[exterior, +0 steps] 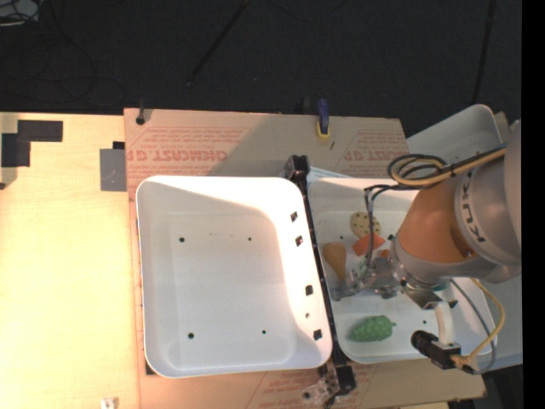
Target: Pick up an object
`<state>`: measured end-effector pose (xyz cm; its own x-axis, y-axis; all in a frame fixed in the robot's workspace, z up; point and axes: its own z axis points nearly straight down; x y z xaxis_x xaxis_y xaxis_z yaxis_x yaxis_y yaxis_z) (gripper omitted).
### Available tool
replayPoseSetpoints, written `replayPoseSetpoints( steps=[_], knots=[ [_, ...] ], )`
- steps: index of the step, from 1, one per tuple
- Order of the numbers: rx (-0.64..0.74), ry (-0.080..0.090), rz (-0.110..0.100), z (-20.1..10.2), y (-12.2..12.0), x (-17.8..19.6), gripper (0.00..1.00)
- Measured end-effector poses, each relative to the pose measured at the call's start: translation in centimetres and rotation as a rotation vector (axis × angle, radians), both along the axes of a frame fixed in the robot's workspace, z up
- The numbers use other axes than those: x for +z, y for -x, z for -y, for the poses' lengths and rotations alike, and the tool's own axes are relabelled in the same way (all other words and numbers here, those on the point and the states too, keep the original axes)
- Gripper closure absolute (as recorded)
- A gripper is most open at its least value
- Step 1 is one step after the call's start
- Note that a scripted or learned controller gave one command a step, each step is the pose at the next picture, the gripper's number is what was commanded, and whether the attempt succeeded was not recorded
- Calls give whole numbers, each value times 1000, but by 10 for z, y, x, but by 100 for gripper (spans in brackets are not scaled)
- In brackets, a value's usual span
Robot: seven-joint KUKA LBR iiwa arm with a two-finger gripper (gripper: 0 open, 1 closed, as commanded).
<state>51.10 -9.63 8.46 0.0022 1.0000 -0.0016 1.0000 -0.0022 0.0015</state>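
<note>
Bumpy green plastic lump (371, 328) lies at 6 o'clock of end effector (368, 281), grip state unreadable; you should centre over one item before descending.

Grey arm with orange band enters from the right edge of frame, bent down at lower right. Gripper (368, 281) sits low, pointing left; its finger state is obscured.

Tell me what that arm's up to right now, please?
Gripper low in the right bin, jaws hard to read. Nothing seen held. Green object, orange cone-like piece, speckled piece lie close by, crowding it.
</note>
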Motion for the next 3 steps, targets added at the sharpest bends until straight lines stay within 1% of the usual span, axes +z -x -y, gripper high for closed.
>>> replayPoseSetpoints(
  steps=[1,2,3],
  knots=[
    [-4,-2,-6,1,1,13,100],
    [-2,-2,-2,75,36,4,100],
    [-4,-2,-3,75,36,14,100]
  ],
)
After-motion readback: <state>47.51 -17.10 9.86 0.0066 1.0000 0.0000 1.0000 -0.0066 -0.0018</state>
